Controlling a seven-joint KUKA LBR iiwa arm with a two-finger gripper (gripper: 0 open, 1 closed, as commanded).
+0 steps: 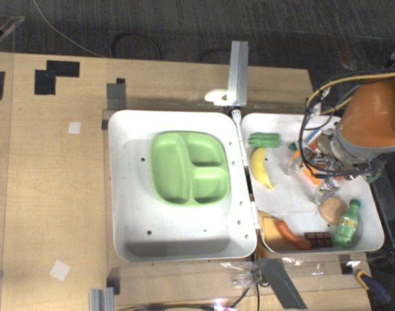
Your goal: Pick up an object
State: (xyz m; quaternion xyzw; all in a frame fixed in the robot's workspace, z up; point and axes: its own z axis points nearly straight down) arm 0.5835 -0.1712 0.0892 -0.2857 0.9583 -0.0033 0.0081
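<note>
The arm, with its orange band [377,112], hangs over the right side of the right bin [281,125]. Its gripper [324,181] points down just above a tan rounded object [331,210]. An orange item [307,168] lies partly hidden under the wrist. A green bottle [347,224] rests beside the tan object. A banana [261,168] and a green object [264,139] lie in the bin's left part. A brown sausage [290,233], a tan wedge [271,225] and a dark chocolate bar [318,240] sit along the front wall.
The left bin [129,173] holds a green divided plate [188,167]. A metal post [238,70] stands behind the seam between the bins. Cables loop around the wrist [311,118]. The wooden bench [48,193] spreads to the left.
</note>
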